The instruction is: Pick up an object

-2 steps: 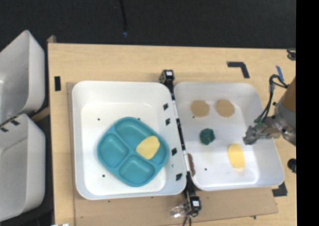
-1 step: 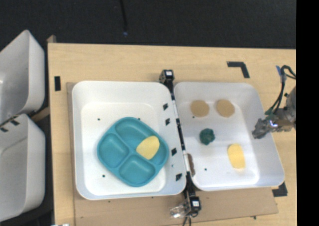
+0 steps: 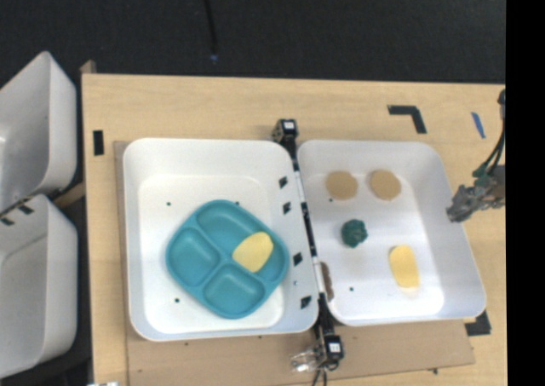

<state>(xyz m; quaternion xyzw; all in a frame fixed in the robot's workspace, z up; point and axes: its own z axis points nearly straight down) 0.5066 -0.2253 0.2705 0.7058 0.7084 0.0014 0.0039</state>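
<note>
While a yellow piece [image 3: 253, 251] rests on the blue tray [image 3: 223, 258], the green lump [image 3: 354, 233] lies mid right bin [image 3: 426, 157]; the gripper [image 3: 473, 198] at its rim could snag there, finger state unclear.

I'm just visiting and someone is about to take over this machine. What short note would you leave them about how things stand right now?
Gripper: at the right bin's right rim, nothing visibly held; fingers too small to judge.
Right bin: two tan round pieces, a dark green lump, a yellow oblong piece.
Left bin: teal divided plate with a yellow piece on it.
Done: nothing picked up yet.
Left: grasp and lift one object.
</note>
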